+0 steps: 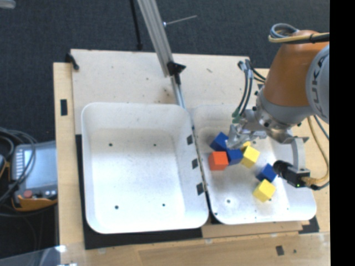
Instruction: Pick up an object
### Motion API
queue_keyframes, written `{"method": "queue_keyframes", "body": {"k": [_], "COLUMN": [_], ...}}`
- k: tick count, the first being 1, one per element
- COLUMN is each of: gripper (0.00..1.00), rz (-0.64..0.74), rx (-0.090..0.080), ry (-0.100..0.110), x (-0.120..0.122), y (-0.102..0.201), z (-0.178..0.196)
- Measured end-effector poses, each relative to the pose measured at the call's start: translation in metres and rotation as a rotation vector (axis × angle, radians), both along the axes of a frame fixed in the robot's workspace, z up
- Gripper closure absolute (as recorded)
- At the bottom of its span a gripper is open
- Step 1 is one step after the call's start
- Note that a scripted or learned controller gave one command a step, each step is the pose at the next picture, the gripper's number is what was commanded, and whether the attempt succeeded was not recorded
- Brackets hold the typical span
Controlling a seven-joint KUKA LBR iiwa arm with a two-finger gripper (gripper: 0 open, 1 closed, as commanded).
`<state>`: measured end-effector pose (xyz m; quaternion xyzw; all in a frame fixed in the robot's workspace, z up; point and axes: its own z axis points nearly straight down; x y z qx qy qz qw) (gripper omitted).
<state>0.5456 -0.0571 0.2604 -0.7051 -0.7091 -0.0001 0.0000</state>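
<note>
White plastic bins sit side by side on your bench: the left bin (138, 165) and the right bin (288, 206), where every block lies. Your arm (291, 76), grey with its orange band, reaches in from the right and hangs over the upper part of that right bin. The gripper (239, 139) points down into the cluster of blocks; you cannot tell from this slant whether it is parted or closed, and no block shows clearly between its tips. Just beside it to the left lies a blue block (219, 141). Below that sits the orange block (218, 160), touching a second blue block (234, 156). A yellow block (250, 155) rests just right of the gripper tip. Further right and lower, a small blue block (267, 172) lies near another yellow block (264, 190), both apart from the gripper.
</note>
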Motion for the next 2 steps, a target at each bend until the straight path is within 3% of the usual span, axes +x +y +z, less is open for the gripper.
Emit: {"method": "queue_keyframes", "body": {"k": [1, 2], "gripper": [1.0, 1.0], "rz": [0.003, 0.002], "rx": [0.001, 0.001], "ry": [0.0, 0.0], "x": [-0.007, -0.03], "y": [0.059, 0.109], "z": [0.001, -0.002]}}
